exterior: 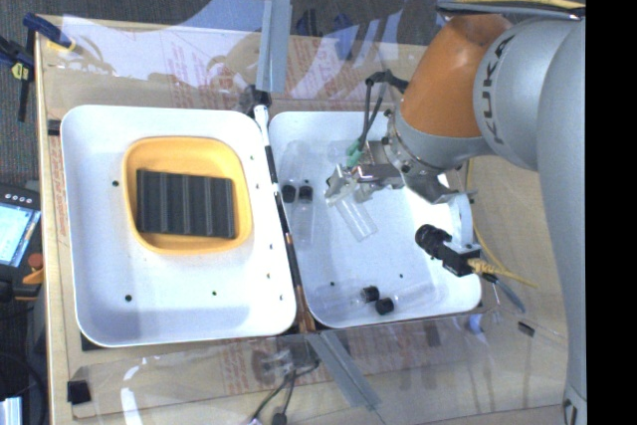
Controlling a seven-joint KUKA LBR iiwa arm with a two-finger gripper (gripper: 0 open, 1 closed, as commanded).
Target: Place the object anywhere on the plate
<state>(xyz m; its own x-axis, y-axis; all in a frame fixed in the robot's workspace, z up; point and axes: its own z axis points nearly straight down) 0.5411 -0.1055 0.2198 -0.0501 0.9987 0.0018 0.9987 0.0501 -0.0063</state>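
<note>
Task at an early stage: gripper (350, 186) low over right bin (398, 309), finger state impossible to tell, apparently at a clear object (360, 219) lying there; yellow plate (189, 159) in left bin (149, 314) awaiting delivery, lift and transfer outstanding.

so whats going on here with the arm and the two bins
A grey and orange KUKA arm is reaching in over the right bin, its gripper low above the bin floor. A small clear object lies just below it, with a few small black pieces scattered nearby. The yellow plate, which has a dark ribbed block on it, sits in the left bin. Nothing has been carried to the plate yet.
</note>
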